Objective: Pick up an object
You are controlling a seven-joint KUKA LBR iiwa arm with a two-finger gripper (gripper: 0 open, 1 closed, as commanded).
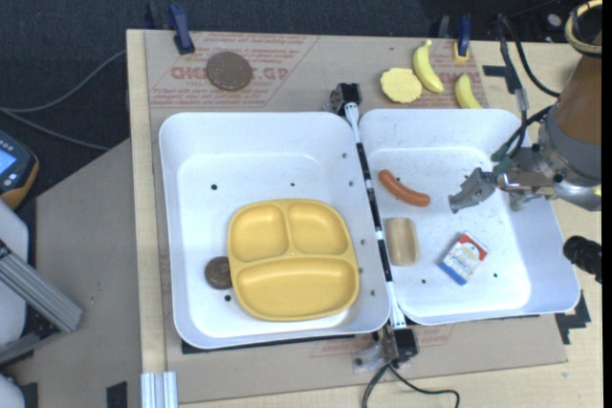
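Hiding part-way under plate (pixel 292 258): brown disc (pixel 217 273)

Yellow tray (pixel 292 261), orange-red sausage (pixel 404 188), white bins (pixel 191 148), brown disc (pixel 229 70).

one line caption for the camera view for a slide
Gripper hovers over right bin holding sausage, bread, small carton.
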